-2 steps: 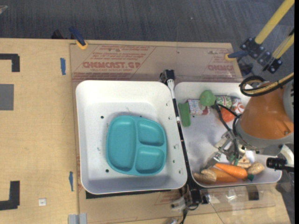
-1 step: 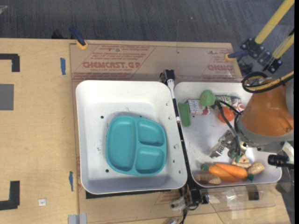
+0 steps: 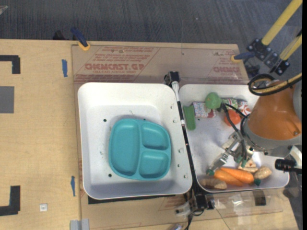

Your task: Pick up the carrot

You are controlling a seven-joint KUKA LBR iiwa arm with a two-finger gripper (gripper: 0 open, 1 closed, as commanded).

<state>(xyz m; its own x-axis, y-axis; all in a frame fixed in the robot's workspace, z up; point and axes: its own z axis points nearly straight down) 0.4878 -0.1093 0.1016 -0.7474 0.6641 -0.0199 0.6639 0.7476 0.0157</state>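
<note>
Reaching into the right bin (image 3: pixel 201 183), the gripper (image 3: pixel 229 158) hangs with its fingers spread apart, clamped on nothing. The carrot (image 3: pixel 234 176) lies flat just below the fingertips, near the bin's front wall, touching small pale pieces (image 3: pixel 263 172) at its end. Far to the gripper's left, a teal divided plate (image 3: pixel 140 148) sits in the left bin (image 3: pixel 91 128).

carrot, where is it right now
The carrot lies along the near edge of the right bin, just below the gripper and apart from the teal plate in the left bin.
</note>
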